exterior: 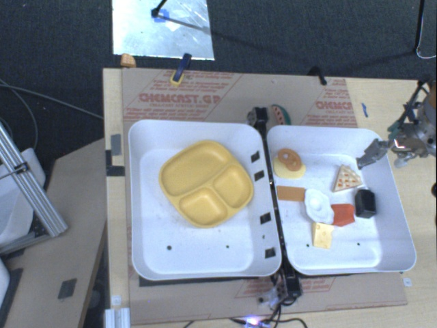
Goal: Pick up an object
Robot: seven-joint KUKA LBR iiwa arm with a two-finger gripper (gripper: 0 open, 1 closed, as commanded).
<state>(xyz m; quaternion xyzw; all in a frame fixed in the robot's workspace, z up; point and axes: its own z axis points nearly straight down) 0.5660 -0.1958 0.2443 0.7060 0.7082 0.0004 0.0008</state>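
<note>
Yellow plastic caught your eye first: a three-compartment divided plate (206,182) lay alone in the left white bin (147,251), tilted a little on the bin floor. The right white bin (389,251) held the small toy foods you could choose from. Near its upper left sat a round yellow piece with an orange disc on top (289,162). Below that lay a flat brown rectangular slab (291,194), and just beside it a white fried-egg-shaped piece (318,206). A red-orange block (343,214) touched the egg's right side, with a small black block (365,203) just to its right. A triangular pizza-slice piece (347,179) rested above those two, and a pale yellow square of cheese (323,236) lay lowest in the bin.

Your grey two-finger gripper (372,154) reached in from the right, hanging over the upper right part of that bin, close to the pizza slice but apart from it. Nothing sat between its fingers; whether they stood apart or together, you could not tell from that view.
</note>
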